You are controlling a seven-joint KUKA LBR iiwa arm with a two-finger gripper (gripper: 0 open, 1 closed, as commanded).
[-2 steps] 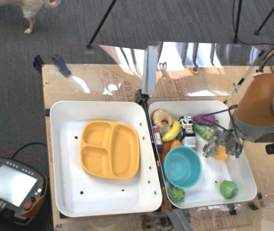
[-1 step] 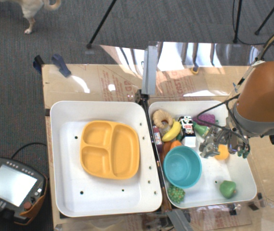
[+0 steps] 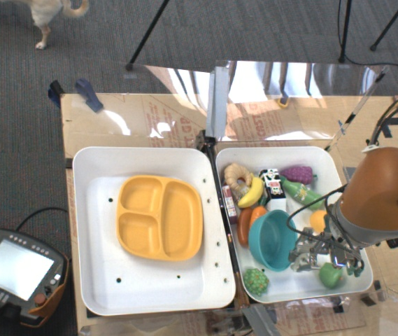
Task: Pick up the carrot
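The carrot [image 3: 245, 227] is an orange-red elongated piece lying in the right bin [image 3: 282, 298], wedged between the bin's left wall and a teal bowl [image 3: 273, 241]. My gripper [image 3: 319, 258] hangs low over the right half of that bin, just right of the bowl and well to the right of the carrot. The orange band of the arm [image 3: 375, 196] sits above it and hides part of the bin. Nothing shows between the gripper and the carrot except the bowl.
The right bin also holds a banana [image 3: 250, 194], a bagel [image 3: 237, 176], a black-and-white toy [image 3: 272, 183], purple grapes [image 3: 297, 173], a green vegetable [image 3: 303, 194], a green bumpy ball [image 3: 256, 280] and a green fruit [image 3: 330, 276]. A yellow divided plate [image 3: 160, 218] lies in the left bin [image 3: 94, 257].
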